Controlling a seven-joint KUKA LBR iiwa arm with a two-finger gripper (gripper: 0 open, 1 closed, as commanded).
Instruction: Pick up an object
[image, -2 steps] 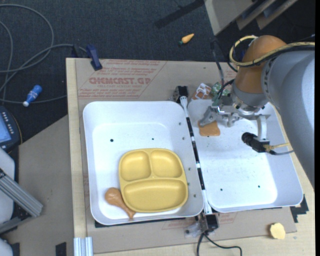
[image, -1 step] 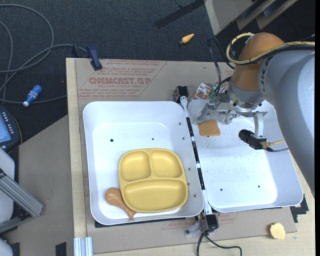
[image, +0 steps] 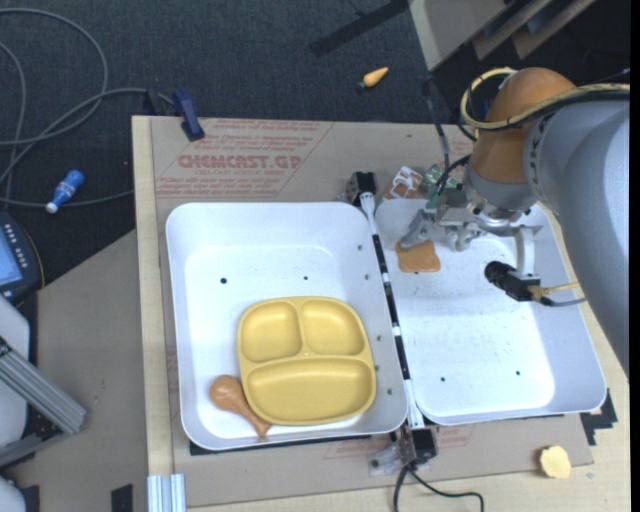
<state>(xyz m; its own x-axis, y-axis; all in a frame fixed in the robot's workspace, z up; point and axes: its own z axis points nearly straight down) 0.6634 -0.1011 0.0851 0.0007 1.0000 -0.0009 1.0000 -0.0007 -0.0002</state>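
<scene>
A bench (image: 330, 170) with a brown top is standing on a dark floor (image: 250, 50). Red letters are running across the brown top. Two white bins are sitting side by side on it.

In the left bin (image: 260, 245), a yellow plate (image: 305, 360) with three parts is lying flat. A toy chicken leg (image: 235, 398) is lying right beside the plate, at its near left corner, and is touching it.

In the right bin (image: 480, 350), a brown flat piece (image: 420, 260) is lying near the far left corner, close to the wall between the bins. The grey arm (image: 590, 170) is reaching in from the right, and its orange band (image: 515, 110) is shining up high. The end effector (image: 432, 232) is hanging just over the far edge of the brown flat piece. It is too small and dark here, so I cannot tell if it is wide or narrow, or if it is holding the piece.

A blue clamp (image: 187, 115) is gripping the far left edge of the bench. A yellow lump (image: 553, 461) is sitting on the bench by the near right corner, outside the bins.

On the floor, a small blue bottle (image: 66, 188) is lying to the left of the bench. A little orange thing (image: 375, 75) is lying behind the bench. Grey cables (image: 120, 92) are curling over the floor on the left.
</scene>
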